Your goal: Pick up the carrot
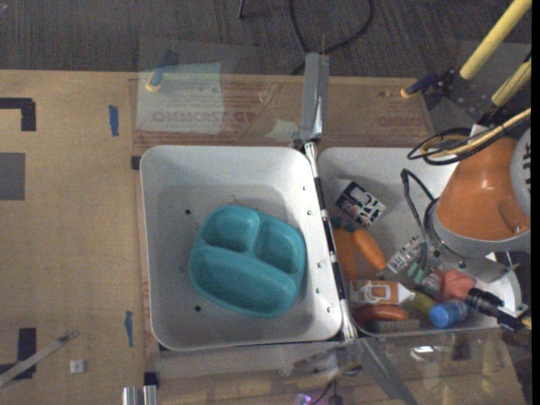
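Carrot in the right bin, arm above that bin's right side.

Tapered orange carrot [361, 252] lies against the left wall of the shallow white right bin [381, 167], between a black-and-white printed packet [360, 204] and a small white carton [377, 293]. The grey arm with its orange band [481, 201] covers the gripper, so I cannot tell its state. A teal sectioned plastic tray [247, 261] sits in the left bin [169, 175].

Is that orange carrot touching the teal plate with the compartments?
Apart. The camera view shows the carrot in the right bin and the teal plate in the left bin, with both bin walls between them.
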`<action>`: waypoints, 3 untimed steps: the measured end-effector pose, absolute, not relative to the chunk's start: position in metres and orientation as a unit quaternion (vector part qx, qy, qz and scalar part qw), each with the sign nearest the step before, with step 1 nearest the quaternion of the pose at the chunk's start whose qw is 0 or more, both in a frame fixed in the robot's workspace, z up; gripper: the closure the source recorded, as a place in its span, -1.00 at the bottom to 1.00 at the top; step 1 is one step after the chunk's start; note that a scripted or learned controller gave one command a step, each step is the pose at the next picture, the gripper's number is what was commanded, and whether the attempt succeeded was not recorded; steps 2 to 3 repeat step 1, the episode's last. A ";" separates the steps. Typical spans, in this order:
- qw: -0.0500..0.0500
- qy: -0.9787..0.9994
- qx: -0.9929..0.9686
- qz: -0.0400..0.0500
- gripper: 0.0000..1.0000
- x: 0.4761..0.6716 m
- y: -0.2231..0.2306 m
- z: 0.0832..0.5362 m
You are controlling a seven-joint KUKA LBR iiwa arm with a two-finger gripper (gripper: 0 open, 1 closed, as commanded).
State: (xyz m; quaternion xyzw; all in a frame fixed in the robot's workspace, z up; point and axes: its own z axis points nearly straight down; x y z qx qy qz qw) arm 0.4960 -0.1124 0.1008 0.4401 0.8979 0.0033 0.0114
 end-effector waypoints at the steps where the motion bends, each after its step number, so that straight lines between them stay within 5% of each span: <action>1: 0.002 0.952 0.306 0.001 1.00 0.483 -0.052 0.185; 3: 0.002 0.952 0.306 0.001 1.00 0.483 -0.052 0.185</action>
